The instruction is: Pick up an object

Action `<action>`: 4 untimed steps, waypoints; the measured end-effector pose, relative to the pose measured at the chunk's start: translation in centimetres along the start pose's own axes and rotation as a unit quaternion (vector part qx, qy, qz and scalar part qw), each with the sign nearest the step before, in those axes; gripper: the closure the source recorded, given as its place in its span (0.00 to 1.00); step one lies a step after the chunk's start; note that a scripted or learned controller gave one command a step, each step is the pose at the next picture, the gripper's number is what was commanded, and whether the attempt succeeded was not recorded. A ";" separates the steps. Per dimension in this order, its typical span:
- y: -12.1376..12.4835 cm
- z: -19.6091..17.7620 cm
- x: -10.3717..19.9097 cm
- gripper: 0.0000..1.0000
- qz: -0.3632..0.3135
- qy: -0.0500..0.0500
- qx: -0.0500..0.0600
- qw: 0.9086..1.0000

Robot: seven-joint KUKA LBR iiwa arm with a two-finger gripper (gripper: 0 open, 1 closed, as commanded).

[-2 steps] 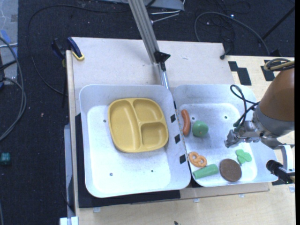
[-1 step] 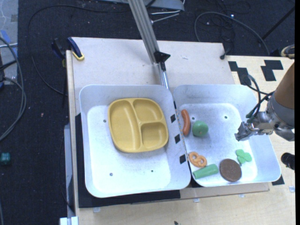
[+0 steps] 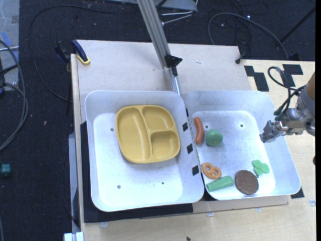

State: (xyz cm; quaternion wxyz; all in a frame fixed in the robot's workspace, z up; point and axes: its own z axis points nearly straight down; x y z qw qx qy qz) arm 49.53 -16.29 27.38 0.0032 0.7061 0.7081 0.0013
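I see the hand at the right bin's right rim, arm coming in from the right edge; can't tell whether it's apart or together, too small and dark at this angle, and I see nothing in it. Objects all lie in the right bin: a red-orange sausage upright along the left wall, a green round piece just beside it on its right, a pretzel lower down by the left wall, a green long piece just below the pretzel, a brown round disc right next to that piece's right end, and a small green leafy bit just above-right of the disc. All sit apart from the hand; the leafy bit is nearest to it.

Left bin holds a yellow divided plate with three compartments, lying flat. Both bins sit on the table. A grey pole slants in from the top. No readable writing or brand anywhere I can make out
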 end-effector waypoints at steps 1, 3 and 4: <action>0.0 -0.2 5.0 1.00 -0.002 0.002 0.003 1.000; 0.3 1.9 16.7 1.00 -0.003 0.002 0.004 1.000; 0.4 3.9 22.0 1.00 -0.003 0.002 0.005 1.000</action>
